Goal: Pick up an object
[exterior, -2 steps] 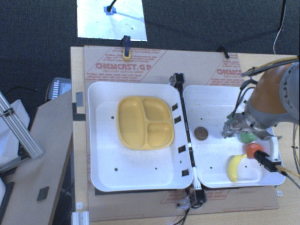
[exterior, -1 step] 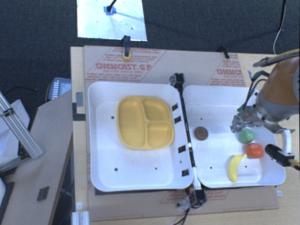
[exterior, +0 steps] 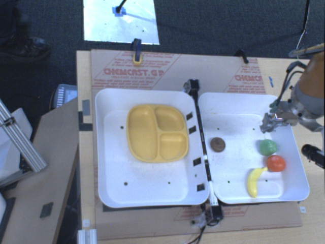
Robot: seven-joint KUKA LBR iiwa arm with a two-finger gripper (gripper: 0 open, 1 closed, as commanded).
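Gripper [exterior: 269, 122] hovers in right bin [exterior: 238, 105], just beyond green object [exterior: 268, 147]; jaws' state cannot be told.

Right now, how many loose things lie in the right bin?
4. A brown disc lies near the bin's left side. A green ball, a red ball and a yellow banana sit together near the right side. The arm may hide more.

Bench [exterior: 86, 136] bears cardboard sheet [exterior: 167, 70], apparently; two white bins [exterior: 109, 136] [exterior: 233, 105] on it.
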